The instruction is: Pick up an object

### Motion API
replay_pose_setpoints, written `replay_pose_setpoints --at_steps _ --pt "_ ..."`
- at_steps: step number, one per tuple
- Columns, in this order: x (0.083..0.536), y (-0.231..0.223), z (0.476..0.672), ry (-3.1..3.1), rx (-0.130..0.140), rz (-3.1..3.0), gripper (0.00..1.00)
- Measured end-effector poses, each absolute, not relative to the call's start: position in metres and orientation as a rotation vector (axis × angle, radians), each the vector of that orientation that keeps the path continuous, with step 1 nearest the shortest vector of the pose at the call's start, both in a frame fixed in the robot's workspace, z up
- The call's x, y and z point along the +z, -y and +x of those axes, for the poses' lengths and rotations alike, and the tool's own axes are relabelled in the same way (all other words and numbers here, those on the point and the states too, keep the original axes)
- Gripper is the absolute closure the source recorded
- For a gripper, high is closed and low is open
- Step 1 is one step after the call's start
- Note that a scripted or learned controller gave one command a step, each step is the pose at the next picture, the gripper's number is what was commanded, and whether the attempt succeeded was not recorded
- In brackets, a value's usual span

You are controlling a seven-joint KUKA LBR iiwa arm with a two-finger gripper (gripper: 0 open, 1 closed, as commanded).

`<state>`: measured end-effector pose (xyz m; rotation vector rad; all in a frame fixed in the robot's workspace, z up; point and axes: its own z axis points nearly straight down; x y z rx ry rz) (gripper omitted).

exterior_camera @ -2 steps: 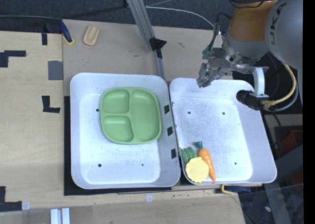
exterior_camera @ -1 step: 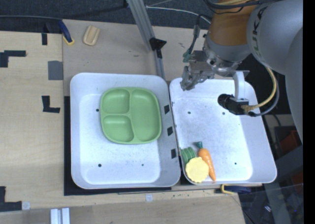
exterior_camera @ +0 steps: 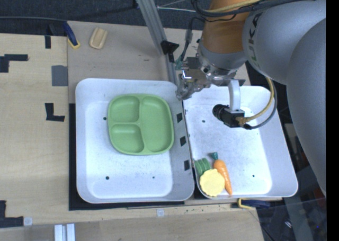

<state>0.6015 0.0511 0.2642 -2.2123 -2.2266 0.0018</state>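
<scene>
We see the gripper (exterior_camera: 186, 87) hanging at the upper middle, over the bins' shared edge, well apart from the carrot (exterior_camera: 224, 176) at lower right; we cannot tell its opening.

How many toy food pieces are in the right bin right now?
3, clustered in the right bin's near-left corner: a yellow round piece, an orange carrot along its right side, and a green piece just behind. The arm overhangs the bin's far end, so more could be hidden.
</scene>
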Motion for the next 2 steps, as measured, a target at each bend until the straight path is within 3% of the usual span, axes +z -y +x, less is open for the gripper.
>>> replay_pose_setpoints --at_steps 1,2 --pt "0.2420 -0.1013 0.5783 2.226 0.005 -2.211 1.00" --pt "0.2432 -0.0981 0.5796 2.223 0.003 -2.218 0.00"
